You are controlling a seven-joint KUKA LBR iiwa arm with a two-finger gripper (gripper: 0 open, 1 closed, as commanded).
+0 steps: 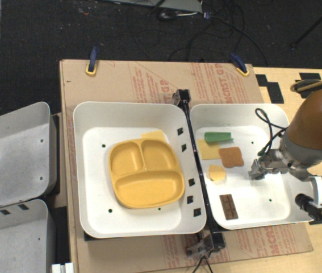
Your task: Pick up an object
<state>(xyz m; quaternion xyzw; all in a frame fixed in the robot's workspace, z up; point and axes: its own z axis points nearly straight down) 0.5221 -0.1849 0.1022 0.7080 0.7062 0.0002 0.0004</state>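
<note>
In the right bin (274,215) lie a green block (218,136), a pale yellow flat piece (207,151), a brown square (231,156), a small yellow chunk (217,174) and a dark brown bar (228,206). My gripper (258,170) hangs low over the right half of this bin, just right of the brown square and apart from it. Nothing shows between its tips. The grey arm with its orange band (315,124) comes in from the right.
The left bin (87,152) holds a yellow divided plate (147,173) with a pale yellow piece (155,135) behind it. A black divider (193,158) runs between the bins. A cable (268,124) loops above the gripper. Grey metal trays (13,152) lie at far left.
</note>
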